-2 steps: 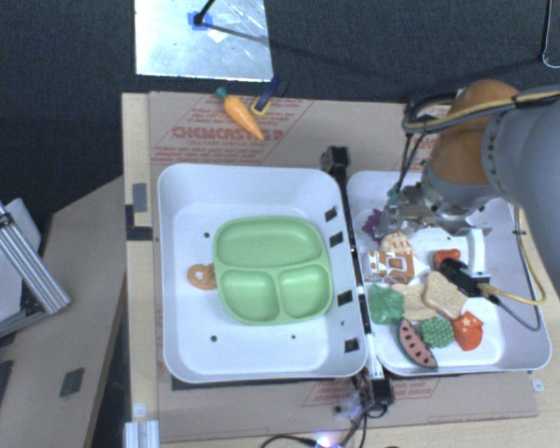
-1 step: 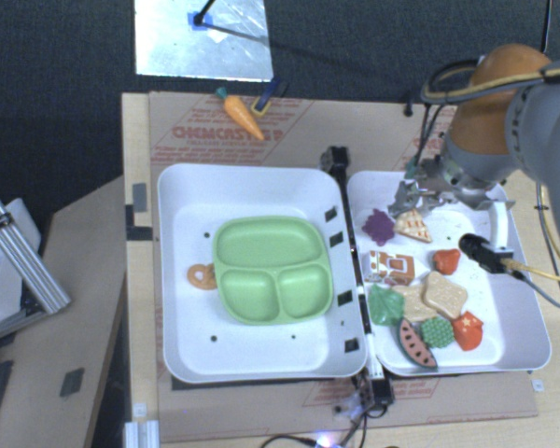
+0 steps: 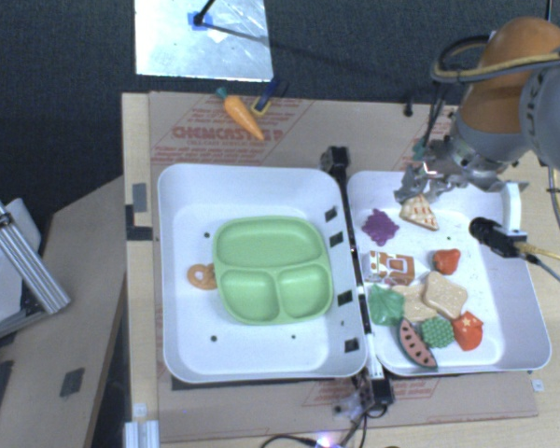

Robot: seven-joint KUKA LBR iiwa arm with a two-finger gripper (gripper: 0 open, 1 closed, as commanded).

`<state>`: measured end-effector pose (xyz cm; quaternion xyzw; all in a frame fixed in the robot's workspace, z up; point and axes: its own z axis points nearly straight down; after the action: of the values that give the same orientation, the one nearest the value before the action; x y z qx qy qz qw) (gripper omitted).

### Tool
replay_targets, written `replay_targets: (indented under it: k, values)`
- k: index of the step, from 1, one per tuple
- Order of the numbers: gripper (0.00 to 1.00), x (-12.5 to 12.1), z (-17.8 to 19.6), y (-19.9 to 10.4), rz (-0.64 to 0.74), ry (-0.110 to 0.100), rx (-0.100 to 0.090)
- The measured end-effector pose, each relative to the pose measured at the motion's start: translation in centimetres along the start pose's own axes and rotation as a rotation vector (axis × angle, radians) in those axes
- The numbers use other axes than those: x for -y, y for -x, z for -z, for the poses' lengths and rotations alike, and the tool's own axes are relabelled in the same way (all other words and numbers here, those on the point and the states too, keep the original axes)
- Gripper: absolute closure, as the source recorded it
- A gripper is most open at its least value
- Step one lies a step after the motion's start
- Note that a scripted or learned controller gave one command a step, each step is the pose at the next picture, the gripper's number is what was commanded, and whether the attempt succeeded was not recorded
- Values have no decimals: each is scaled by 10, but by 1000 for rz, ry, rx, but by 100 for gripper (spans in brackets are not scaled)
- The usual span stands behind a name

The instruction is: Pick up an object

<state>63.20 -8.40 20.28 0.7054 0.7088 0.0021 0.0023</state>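
While the pincer [image 3: 420, 187] hangs right over the pizza slice [image 3: 418, 215], probably lining up a grab, I can't tell its state.

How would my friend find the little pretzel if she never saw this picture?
Look in the left white bin, the one holding the green divided plate. Just beside the plate's left edge lies the pretzel. It is small, orange-brown and looped, the lone loose piece in that bin.

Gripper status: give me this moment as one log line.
gripper over right bin far end | just above pizza slice toy | grasp unconfirmed | green divided plate in left bin
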Motion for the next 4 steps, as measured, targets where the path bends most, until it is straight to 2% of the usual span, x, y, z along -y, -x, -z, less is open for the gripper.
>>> replay_targets:
  k: [1, 3, 4]
  values:
    - [100, -1, 23, 0, 0, -2, 0]
    - [100, -22, 9, -107, 5, -3, -2]
    - [100, -36, 14, -148, 4, -3, -3]
